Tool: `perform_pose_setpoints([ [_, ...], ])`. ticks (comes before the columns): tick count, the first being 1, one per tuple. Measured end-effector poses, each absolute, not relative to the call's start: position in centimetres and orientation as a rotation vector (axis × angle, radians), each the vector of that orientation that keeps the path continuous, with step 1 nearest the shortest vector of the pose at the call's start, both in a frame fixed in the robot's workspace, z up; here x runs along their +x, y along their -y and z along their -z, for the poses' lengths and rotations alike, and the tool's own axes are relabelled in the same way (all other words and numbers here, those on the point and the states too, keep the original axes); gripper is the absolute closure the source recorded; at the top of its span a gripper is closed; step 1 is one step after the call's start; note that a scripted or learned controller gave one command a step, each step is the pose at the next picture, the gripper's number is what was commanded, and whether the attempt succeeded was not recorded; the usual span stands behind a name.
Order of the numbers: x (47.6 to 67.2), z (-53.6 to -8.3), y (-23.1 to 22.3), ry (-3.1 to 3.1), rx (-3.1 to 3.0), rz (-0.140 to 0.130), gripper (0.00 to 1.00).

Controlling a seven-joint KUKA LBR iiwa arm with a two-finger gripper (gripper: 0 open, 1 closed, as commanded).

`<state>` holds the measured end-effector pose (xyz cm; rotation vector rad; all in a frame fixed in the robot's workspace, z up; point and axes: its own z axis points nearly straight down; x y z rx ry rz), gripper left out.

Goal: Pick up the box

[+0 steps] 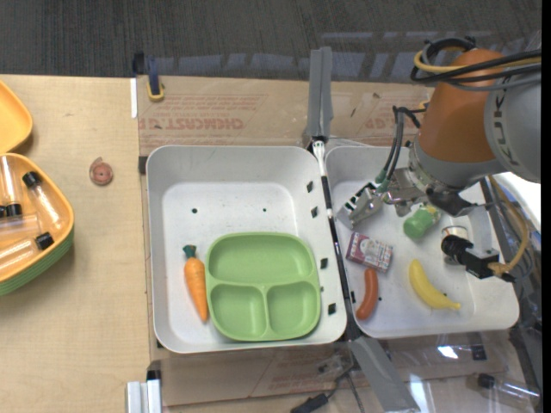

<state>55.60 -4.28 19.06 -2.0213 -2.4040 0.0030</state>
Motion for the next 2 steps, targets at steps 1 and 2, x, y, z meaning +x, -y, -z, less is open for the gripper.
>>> perform_pose_setpoints([
  [1, 54.0, -19.1, 3.5, 2.767, -1.485, -0.002, 0.0],
  [2, 47.7, -19.1, 4.4, 2.718, -1.573, -0.002, 0.0],
])
